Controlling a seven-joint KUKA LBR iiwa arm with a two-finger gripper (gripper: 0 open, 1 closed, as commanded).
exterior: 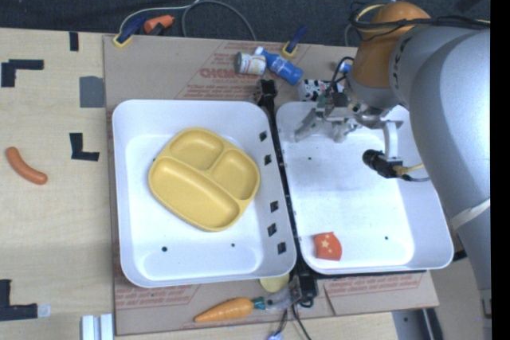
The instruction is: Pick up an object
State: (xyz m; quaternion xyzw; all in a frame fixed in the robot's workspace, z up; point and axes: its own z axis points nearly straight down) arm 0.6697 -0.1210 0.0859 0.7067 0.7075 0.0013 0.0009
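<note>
Far left on your bench lies a sausage (26,166). Next, your left bin (131,251) carries a yellow divided plate (205,177) near its middle. Below the bins, a carrot (225,310) rests on the cardboard. In your right bin (430,251), a red piece (327,246) sits by the near edge. Your gripper (323,128) hangs at that bin's far-left corner, fingers spread, holding nothing.

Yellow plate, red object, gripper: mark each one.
yellow plate (205,189), camera view, middle divider.
red object (327,246), camera view, centre of top face.
gripper (323,128), camera view, between fingertips.
</note>
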